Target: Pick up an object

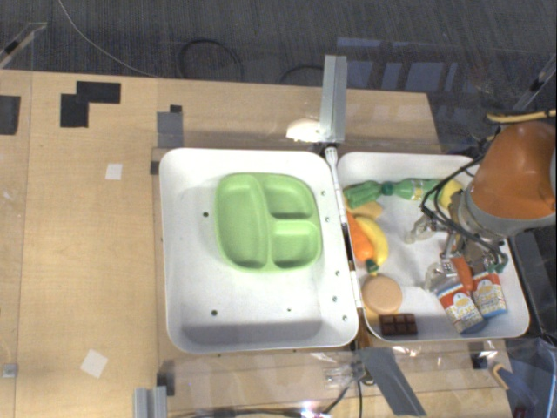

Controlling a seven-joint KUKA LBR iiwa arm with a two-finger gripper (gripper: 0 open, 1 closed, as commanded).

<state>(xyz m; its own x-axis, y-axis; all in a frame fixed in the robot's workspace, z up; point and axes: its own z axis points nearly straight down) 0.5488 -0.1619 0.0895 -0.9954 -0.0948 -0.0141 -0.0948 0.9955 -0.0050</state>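
Two shallow white bins sit side by side on the wooden bench (78, 259). The left bin (187, 320) carries one item: a green divided plate (265, 220), lying flat slightly toward the bin's far edge.

The right bin (513, 325) holds the loose objects. Along its far edge lies a green bottle (392, 190) on its side. Against the left wall, just below the bottle, a yellow banana (372, 236) lies beside an orange carrot-like piece (359, 243), the two touching. Nearer the front edge sits a round tan disc, cookie-like (383, 295), and at the front left corner a dark brown chocolate-like block (399, 325). In the front right corner two small cartons (474, 303), white with red and blue print, stand side by side, touching.

The arm enters over the right bin's right edge, its orange band (520, 177) above the wrist. The gripper (452, 264) hangs low over the right half of the bin, directly above and close to the left carton. Whether it touches the carton cannot be determined. Finger state cannot be told from this view; cabling and metal fittings obscure the tips. No object is seen between the fingers.
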